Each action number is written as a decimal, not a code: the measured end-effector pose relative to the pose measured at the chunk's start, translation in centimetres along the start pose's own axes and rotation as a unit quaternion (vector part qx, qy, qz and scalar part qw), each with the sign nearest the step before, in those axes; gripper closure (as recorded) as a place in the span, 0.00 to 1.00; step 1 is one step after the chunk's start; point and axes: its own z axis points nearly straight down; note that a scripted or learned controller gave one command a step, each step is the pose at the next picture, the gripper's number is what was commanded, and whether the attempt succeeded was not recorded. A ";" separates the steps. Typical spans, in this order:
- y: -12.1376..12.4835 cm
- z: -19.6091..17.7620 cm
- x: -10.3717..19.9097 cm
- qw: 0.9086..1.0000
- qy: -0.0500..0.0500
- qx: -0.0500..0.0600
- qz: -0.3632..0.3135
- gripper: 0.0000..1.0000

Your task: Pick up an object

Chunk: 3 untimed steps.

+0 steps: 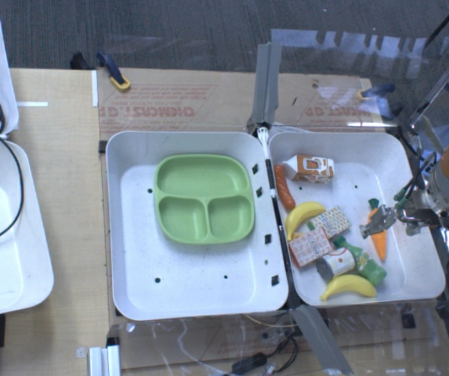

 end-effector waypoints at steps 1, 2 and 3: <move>3.3 9.0 -3.5 1.000 0.000 -0.004 -0.015 0.00; 3.3 8.1 -3.5 1.000 0.000 -0.004 -0.013 1.00; 2.4 -6.5 0.1 1.000 -0.001 -0.004 0.008 1.00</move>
